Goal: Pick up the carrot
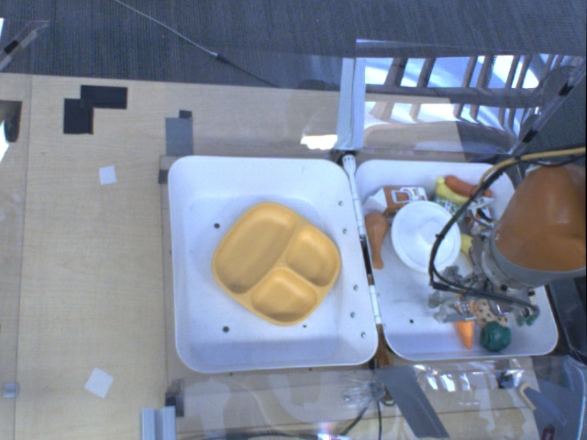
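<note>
Right bin — white plate inside; carrot just left of plate; gripper lower right of plate, above a green item.

Wooden bench, two white bins

Bright, even overhead light. White bins near overexposed, little surface detail. Hard glare patch on desk just behind left bin's far right corner; bluish reflections behind right bin. Soft, faint shadows under yellow plate. Orange arm band slightly blurred. Overall resolution low.
</note>
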